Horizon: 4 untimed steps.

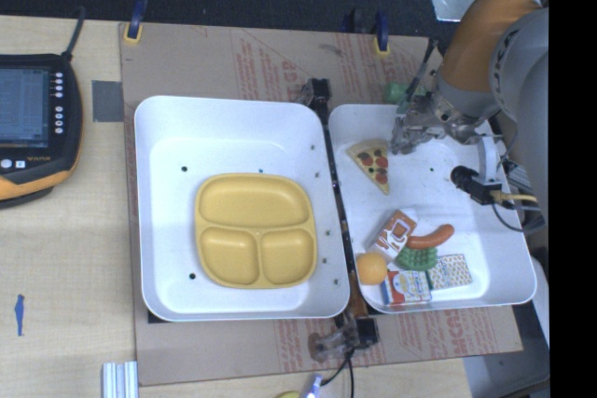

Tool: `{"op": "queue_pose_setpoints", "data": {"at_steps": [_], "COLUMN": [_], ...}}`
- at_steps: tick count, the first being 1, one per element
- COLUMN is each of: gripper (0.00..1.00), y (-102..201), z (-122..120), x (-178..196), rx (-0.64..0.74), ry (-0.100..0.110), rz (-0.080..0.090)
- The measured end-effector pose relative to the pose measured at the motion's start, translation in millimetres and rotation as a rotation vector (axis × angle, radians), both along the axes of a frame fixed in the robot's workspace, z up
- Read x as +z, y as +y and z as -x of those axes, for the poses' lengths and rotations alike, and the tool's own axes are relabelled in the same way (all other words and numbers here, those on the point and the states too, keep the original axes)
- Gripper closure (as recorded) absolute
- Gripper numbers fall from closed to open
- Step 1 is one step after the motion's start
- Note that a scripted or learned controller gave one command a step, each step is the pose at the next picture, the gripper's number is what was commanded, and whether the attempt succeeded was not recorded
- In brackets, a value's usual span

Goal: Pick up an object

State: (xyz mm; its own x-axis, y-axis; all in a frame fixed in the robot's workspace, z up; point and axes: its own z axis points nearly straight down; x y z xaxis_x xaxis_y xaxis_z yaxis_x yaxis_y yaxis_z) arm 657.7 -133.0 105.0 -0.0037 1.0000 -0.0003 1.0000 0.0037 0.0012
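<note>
Two bins point(149, 200) side by side on the table point(75, 247): left one carrying a yellow tray point(254, 229), right one holding the pickable clutter. Gripper point(407, 137) low at the right bin's upper end, just right of the pizza slice point(373, 165), apparently apart from it; too small and dark to tell its state, and nothing visibly held. Pizza slice flat on the bin floor, alone, nearest the gripper and so judged the likely target. Well apart from it, near the lower rim, a tight heap: carton point(395, 233), sausage point(431, 237), something green point(418, 257) beneath it, orange ball point(371, 268), box point(406, 287) and card point(452, 271), most of them touching.

Likely failures, judged from this layout:
- Closing beside the slice rather than around it, given the offset to its right; result, nothing grasped.
- Thin flat slice sliding away across the smooth floor under a push, or slipping out on the lift.
- Descent too near the bin wall, ending in a scrape along the rim.
- Any reach toward the heap instead: neighbours dragged along, ball rolling off, two things pinched together.
</note>
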Motion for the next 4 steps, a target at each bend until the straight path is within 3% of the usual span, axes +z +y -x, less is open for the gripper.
{"op": "queue_pose_setpoints", "data": {"at_steps": [1,2,3,4], "gripper": [0.0,0.0,1.0,1.0], "y": [0,40,40,-1], "z": [0,22,21,60], "x": [0,-10,1,30], "rx": [0.001,0.001,0.002,-0.001], "ry": [0.0,-0.003,-0.003,0.005], "rz": [0.0,0.003,0.001,0.0]}}
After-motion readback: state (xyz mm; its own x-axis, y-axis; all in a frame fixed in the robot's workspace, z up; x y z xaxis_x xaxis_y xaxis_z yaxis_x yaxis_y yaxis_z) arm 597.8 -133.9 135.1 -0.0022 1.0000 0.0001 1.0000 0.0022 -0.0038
